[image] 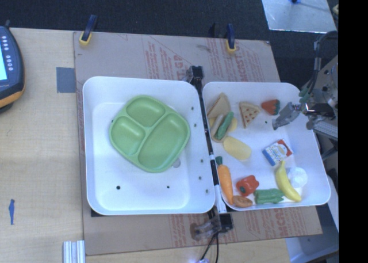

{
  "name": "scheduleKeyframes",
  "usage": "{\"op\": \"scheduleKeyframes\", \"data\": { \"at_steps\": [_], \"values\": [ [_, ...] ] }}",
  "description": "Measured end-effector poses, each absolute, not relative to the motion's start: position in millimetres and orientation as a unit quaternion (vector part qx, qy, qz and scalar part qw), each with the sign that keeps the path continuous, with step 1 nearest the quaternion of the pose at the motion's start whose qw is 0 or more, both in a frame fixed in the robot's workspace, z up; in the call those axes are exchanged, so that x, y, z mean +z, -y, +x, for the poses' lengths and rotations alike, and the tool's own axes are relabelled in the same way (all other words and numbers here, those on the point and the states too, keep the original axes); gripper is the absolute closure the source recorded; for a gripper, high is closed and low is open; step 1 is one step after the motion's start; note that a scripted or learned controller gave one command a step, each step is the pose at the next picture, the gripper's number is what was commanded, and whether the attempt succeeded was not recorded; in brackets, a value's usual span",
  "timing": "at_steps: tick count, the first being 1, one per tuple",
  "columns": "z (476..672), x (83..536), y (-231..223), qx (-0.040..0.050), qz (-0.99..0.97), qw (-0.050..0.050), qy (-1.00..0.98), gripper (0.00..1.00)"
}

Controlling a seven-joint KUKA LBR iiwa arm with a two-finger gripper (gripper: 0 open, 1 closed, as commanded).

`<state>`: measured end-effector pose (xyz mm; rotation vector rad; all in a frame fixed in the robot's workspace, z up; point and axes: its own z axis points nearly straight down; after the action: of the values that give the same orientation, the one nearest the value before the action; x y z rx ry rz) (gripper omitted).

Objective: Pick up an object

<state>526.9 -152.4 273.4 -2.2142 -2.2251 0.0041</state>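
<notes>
Camera view, from above: the hand hovered over the right bin, its grip impossible to judge; the tomato lay just left of it, nearest of the food.

Two bins, one plate and a scatter of toy food, counted by kind.

Two shallow white plastic bins sit side by side, the left bin and the right bin. One light green three-compartment plastic plate lies in the left one. The right one has one yellow toy banana, one orange toy carrot, one red toy pepper, one red toy strawberry, one tan toy pizza wedge, one tan toy bread slice, two green toy vegetables, one pale yellow toy potato-like lump and one small blue-and-white carton.
</notes>
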Motion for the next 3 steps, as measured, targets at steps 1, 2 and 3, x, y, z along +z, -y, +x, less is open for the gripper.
{"op": "scheduleKeyframes", "data": {
  "at_steps": [1,2,3],
  "values": [
    [518.6,199.0,103.7,0.0030,-0.704,0.005,0.711,0.00],
    [519.8,213.5,107.6,0.0022,-0.705,0.002,0.709,1.00],
    [576.6,250.1,115.0,-0.0012,-0.705,-0.002,0.709,1.00]
  ]
}}
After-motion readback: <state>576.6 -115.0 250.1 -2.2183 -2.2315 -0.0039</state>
